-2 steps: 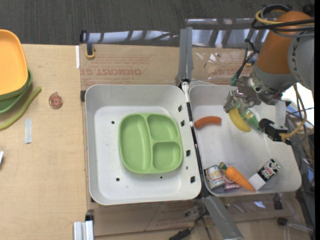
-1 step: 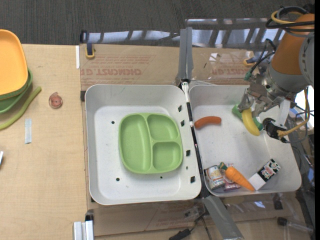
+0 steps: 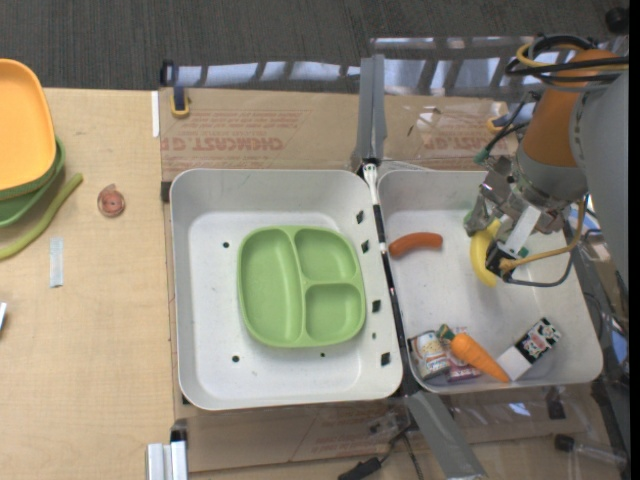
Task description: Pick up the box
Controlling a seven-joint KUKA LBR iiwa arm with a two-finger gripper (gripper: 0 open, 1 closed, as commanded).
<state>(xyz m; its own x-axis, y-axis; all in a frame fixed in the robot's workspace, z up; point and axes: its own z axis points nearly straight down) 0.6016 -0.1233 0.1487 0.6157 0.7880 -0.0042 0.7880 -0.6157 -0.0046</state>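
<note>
bench: wood top (image 3: 90, 368), grey carpet (image 3: 250, 13) behind | gripper (image 3: 492, 230): over right bin (image 3: 440, 298), at banana (image 3: 484, 258); opening can't be told | box (image 3: 530, 346): below jaws, apart

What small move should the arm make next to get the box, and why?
Probably shift the claw toward the near corner of the right bin, to above the box. The claw now sits over the banana at the bin's far side, while the black-and-white box lies apart from it, beside the carrot.
</note>
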